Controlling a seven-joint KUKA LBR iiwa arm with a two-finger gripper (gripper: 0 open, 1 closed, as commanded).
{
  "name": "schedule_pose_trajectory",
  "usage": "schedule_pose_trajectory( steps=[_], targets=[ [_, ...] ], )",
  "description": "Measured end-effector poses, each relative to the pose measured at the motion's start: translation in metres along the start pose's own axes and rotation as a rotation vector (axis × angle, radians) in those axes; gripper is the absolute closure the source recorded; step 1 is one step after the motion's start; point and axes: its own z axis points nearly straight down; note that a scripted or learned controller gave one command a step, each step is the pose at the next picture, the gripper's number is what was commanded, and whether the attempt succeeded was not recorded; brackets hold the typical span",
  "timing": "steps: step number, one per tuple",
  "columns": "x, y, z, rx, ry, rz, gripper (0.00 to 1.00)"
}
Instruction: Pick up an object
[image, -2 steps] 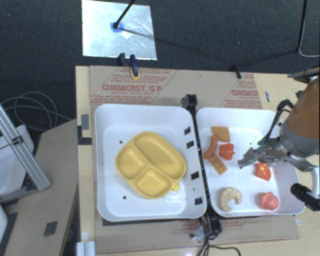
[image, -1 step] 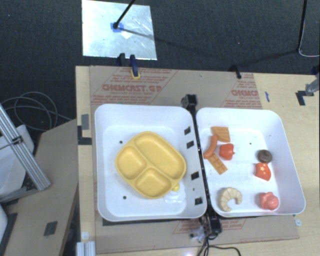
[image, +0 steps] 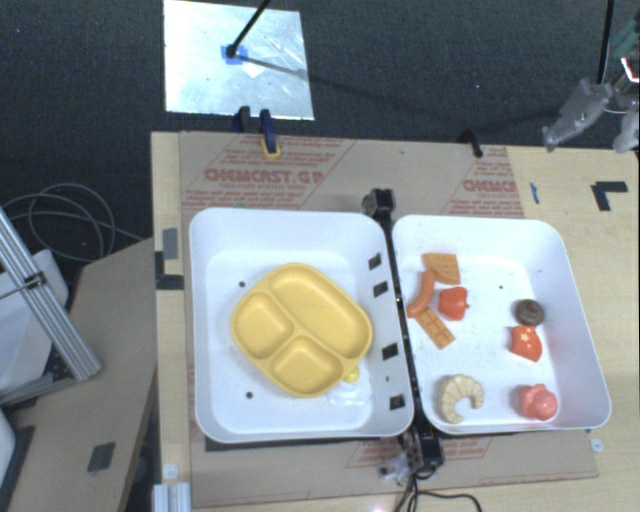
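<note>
Croissant-shaped cream pastry toy lies at six o'clock in the right white bin, well apart from the red tomato-like piece and orange sausage near ten o'clock. Grey end effector hovers at one o'clock beyond the bin, over the tabletop; its opening I cannot tell. Judging by this, approach has not begun: next comes travel over one item and descent.

We see small toy foods in the right bin, all well below and left of the jaws: a cream croissant, an orange sausage, two waffle pieces, red fruits and a brown lump.
</note>
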Motion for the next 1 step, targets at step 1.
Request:
schedule_pose_trajectory(
  steps=[1],
  targets=[
    [0.0826, 0.0588, 0.0049, 0.001, 0.002, -0.002, 0.00]
  ],
)
